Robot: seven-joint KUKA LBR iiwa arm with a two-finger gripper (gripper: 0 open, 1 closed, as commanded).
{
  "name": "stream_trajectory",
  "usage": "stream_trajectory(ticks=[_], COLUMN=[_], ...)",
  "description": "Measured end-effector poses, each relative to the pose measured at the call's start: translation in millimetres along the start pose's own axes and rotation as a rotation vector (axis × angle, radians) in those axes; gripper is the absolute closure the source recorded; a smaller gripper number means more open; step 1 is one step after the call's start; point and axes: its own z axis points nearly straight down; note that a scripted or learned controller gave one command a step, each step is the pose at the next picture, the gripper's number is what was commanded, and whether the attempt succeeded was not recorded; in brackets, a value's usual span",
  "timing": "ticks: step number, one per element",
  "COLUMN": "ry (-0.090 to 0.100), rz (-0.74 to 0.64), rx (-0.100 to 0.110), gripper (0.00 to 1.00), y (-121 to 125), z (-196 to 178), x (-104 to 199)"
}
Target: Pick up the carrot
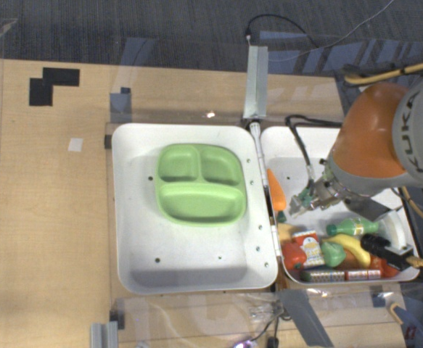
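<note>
**Ana:** Pale wood surface point(51, 216), two white bins on it. The left bin point(135, 267) carries a green divided plate point(200, 183); the right bin point(287, 158) holds the clutter. Where's the carrot?

**Ben:** The carrot point(276, 190) lies along the right bin's left wall, just beside the divider, slim and orange. The tool point(307, 198) hangs just to its right, apart from it, with nothing between its fingers as far as I can see. How wide they stand, I cannot tell; the wrist hides much of them.

**Ana:** So what worries you?

**Ben:** The wall. With the carrot tucked against it, I'd judge one finger has little room on that side and may land on the rim or on top of the carrot, rolling it away.

**Ana:** And the pile below?

**Ben:** A red ketchup bottle point(304, 252), a banana point(352, 246) and a green bottle point(352, 228) sit near. A low approach could nudge them, or close on the wrong thing.
</note>
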Motion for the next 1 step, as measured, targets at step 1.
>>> stream_trajectory(ticks=[1], ry=[-0.001], rz=[0.443], rx=[0.001], gripper=[1.0], y=[90.3], z=[0.2], x=[12.3])
